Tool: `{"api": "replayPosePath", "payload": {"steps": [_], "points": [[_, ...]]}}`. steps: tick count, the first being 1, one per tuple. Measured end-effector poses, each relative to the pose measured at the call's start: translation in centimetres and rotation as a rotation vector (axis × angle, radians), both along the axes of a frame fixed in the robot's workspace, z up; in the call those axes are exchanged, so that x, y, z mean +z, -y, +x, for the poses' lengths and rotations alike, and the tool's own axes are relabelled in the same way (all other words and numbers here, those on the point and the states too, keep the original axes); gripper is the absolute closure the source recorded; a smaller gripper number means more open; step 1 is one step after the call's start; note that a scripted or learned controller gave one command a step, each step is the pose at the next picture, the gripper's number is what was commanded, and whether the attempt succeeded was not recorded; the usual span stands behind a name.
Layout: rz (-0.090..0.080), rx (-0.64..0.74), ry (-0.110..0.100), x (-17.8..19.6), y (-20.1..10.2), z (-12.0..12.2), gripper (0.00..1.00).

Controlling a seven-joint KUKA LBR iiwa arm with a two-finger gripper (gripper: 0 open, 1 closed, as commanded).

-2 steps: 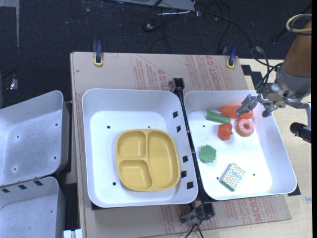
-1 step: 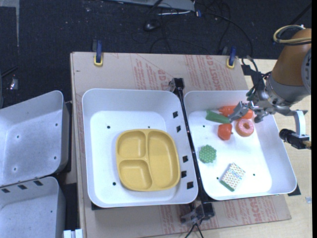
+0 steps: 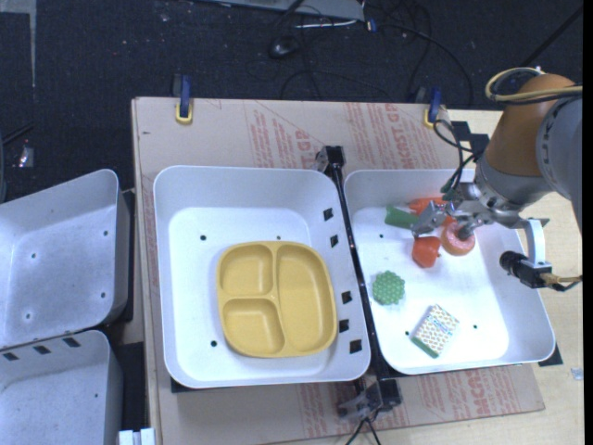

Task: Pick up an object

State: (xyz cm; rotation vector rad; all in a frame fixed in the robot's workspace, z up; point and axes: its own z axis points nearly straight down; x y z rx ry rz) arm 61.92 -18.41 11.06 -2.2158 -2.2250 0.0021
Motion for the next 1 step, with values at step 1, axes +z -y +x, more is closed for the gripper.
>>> {"api": "replayPosePath", "payload": {"steps": [1], "points": [[-0.001,0.000,0.004,-1.51,-0.03,0.18,0.00]]}}
